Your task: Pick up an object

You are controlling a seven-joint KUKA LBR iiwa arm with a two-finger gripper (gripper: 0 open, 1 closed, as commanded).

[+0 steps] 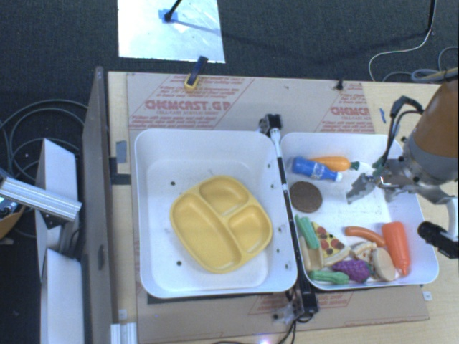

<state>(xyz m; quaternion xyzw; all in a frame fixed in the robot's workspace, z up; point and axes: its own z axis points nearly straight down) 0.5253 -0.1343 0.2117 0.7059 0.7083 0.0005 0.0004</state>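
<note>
Camera view: surface (237,95) is a tan board with red lettering, carrying two shallow white bins side by side. Left bin (154,156) holds a yellow divided tray (220,222), sitting slightly skewed near the middle. Right bin (416,264) holds all the small stuff.

Arm (439,131) comes in from the right edge, orange band visible, wrist over the bin's right half. Hand (361,188) points left and hangs over bare bin floor in the upper middle of the right bin, just right of the brown disc. Can't tell how far apart the fingers are (too small and blurred); nothing visible between them.

Candidate objects, all in the right bin:
- blue bottle (314,168) lying on its side near the top wall, orange carrot-like piece (331,163) touching it just behind
- brown disc (306,196) flat, near the divider, below the bottle
- orange carrot (396,246) at lower right, red sausage (364,234) just left of it
- pizza slice (328,241) and green piece (308,231) near the divider
- purple grapes (353,269) by the front wall, in a tight cluster with pale pieces I can't identify

None of them lifted; all rest on the bin floor.
</note>
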